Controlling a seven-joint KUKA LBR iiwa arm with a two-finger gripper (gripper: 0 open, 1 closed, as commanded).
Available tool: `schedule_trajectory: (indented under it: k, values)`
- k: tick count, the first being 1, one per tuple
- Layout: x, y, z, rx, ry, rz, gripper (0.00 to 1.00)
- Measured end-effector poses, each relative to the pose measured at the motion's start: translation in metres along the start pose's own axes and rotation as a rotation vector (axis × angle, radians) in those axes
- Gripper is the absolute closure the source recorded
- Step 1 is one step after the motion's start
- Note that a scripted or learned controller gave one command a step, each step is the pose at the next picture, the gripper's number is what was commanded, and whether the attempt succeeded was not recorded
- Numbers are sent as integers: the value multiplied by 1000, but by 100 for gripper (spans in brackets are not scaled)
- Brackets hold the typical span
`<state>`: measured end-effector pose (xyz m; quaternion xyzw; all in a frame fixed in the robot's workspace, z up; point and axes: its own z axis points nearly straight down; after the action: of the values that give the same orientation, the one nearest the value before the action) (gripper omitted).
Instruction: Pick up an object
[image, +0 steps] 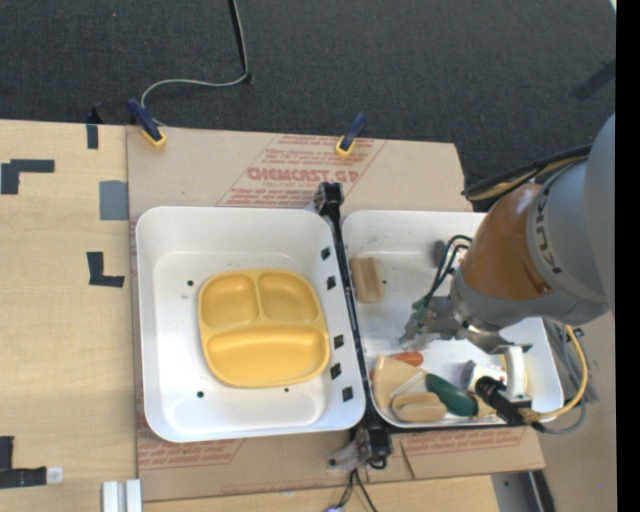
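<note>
1. We see the hand (422, 328) near the middle of the right bin (400, 240), low over the floor, with the arm covering the bin's 3 o'clock side. We cannot tell whether the hand is spread or pressed together, and we see nothing held in it.
2. The loose things lie in this bin. A tan block (366, 280) sits at 9 o'clock, just beside the wall shared with the left bin (150, 300).
3. A small orange piece (409, 358) lies at 7 o'clock from the hand, close to it; we cannot tell whether they touch.
4. At the bin's 6 to 7 o'clock corner a pale wedge (396, 377), a tan oval (420, 407) and a green piece (452, 396) crowd together against the near rim, touching or overlapping.
5. Open floor in the right bin runs from 10 to 1 o'clock, along the far wall.
6. In the left bin a yellow plate (265, 328) lies flat near the middle, clear of every wall; the bare margin is widest at 9 and 12 o'clock and narrowest at 3 o'clock.
7. Both bins rest on cardboard (250, 170) on the worktop (50, 300), with two clamps (147, 121) gripping its 12 o'clock edge.
</note>
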<state>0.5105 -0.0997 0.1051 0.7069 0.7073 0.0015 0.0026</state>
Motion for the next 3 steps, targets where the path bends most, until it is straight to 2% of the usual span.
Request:
schedule_trajectory:
  k: [1,3]
  values:
    - [-42,58,19,4,3,-1,100]
    - [-40,58,1,6,6,-2,100]
